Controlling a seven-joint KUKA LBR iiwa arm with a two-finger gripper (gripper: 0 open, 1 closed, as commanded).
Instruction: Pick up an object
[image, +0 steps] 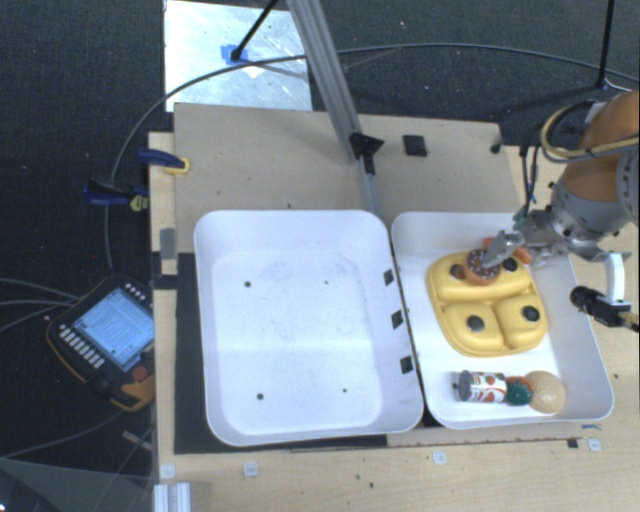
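Small can (481, 387) and beige ball (544, 392) lie below end effector (497, 252), which hovers over yellow tray (487, 305); finger state indeterminate. Nothing lifted; pick outstanding.

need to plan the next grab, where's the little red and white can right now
The red and white can lies on its side along the near edge of the right bin, just below the yellow toy and beside a beige ball.
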